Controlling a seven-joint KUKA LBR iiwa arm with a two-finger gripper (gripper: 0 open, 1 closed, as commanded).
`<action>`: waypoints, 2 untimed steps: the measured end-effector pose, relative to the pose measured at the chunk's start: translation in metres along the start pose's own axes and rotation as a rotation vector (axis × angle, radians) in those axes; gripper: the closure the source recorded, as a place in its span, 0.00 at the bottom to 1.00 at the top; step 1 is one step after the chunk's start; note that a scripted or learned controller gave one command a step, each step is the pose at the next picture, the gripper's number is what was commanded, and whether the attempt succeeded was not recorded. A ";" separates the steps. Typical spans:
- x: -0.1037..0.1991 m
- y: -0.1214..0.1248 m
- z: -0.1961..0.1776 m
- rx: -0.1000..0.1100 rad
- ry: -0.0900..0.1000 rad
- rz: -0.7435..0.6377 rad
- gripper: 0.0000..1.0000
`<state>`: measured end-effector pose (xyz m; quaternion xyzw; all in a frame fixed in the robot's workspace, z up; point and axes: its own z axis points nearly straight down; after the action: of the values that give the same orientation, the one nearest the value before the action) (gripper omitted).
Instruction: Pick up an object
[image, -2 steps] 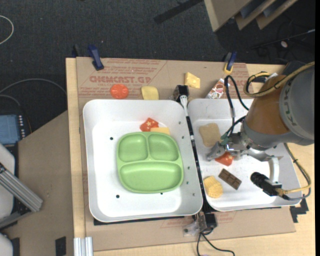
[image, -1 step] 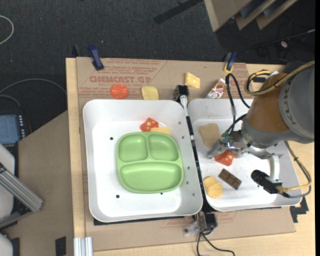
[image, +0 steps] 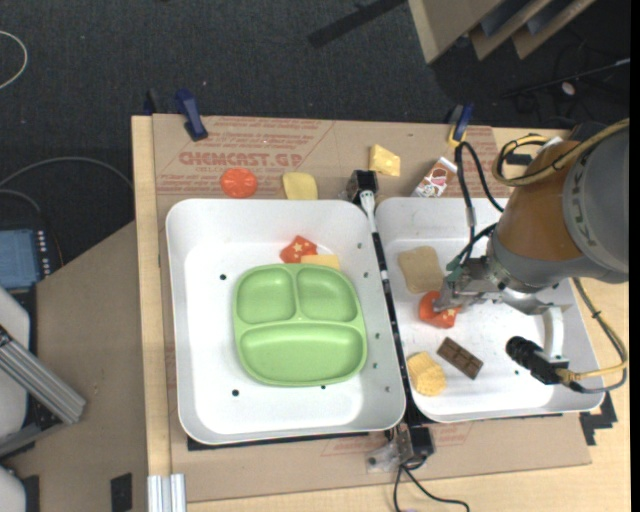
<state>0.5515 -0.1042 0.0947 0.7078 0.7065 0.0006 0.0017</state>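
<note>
In the right bin (image: 590, 395), the red toy (image: 437, 311) is sitting near the left wall, and the gripper (image: 452, 295) is hanging right over its upper right edge, so whether the fingers are clenched or released, I cannot tell.

Just beside the jaws you have a red toy (image: 437, 311) in glossy, smooth plastic, lying on the right bin (image: 500, 395), a smooth white plastic with a soft sheen. Well left of the jaws, the green divided plate (image: 297, 325) looks like matt, smooth plastic.
</note>
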 end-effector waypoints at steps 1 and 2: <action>0.000 0.000 0.000 0.001 0.000 0.000 0.00; -0.079 -0.070 0.010 0.009 0.001 0.008 0.00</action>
<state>0.4812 -0.1833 0.0842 0.7105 0.7037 -0.0022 -0.0022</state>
